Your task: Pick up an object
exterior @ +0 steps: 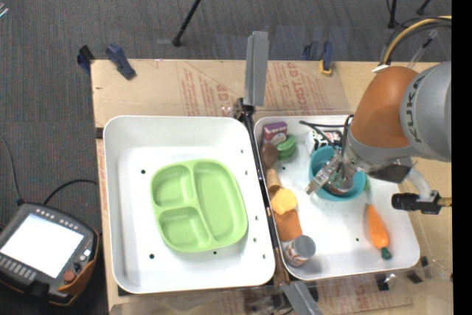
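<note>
The arm (pixel 402 114) has its gripper (pixel 327 179) down inside the right bin (pixel 346 262), right over the teal bowl (pixel 333 175), so I'd say this is the closing-in stage of a pick, with nothing lifted yet. The fingers (pixel 318 184) look slightly parted, one prong angling down toward the bowl's near rim, and they seem to be at or inside the bowl, though from here I can't tell whether they actually touch it or grip its wall. I see nothing clearly pinched between them. The bowl sits in the upper middle of that bin, with a dark thing inside it that I can't make out. Around it lie a carrot (pixel 377 227) near the front right, a can (pixel 299 250) at the front left, a yellow piece (pixel 284 201) and an orange block (pixel 288 224) along the left wall, and a purple box (pixel 275 132) with a green lid (pixel 286 147) at the back. The left bin (pixel 125 151) holds a green tray (pixel 198 204). Next, I reckon, the fingers need to settle astride the bowl's rim, close firmly, and then rise straight up without dragging the neighbours.
</note>
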Controlling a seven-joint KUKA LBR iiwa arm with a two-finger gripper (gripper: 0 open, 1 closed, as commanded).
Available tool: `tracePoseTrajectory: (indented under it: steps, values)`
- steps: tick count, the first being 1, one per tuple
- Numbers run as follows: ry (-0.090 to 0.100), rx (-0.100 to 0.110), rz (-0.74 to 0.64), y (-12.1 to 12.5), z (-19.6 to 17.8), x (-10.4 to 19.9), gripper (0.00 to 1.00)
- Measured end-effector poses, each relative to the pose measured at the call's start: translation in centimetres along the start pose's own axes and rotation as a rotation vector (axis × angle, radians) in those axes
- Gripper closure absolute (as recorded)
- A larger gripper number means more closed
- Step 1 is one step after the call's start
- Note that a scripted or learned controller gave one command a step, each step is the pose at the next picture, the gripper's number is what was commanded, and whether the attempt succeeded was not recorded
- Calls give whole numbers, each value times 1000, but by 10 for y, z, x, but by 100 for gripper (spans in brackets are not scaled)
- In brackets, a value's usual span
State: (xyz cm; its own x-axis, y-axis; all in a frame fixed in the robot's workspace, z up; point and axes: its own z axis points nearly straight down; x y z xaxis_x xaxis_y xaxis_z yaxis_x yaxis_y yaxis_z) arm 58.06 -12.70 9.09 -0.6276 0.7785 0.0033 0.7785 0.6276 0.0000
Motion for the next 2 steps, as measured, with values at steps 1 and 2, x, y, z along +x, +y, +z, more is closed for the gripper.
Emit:
tracePoseTrajectory:
  steps: [1, 2]
  values:
    - [19, 12, 376, 34, 1, -28, 100]
    - [-12, -13, 414, -2, -147, -3, 100]
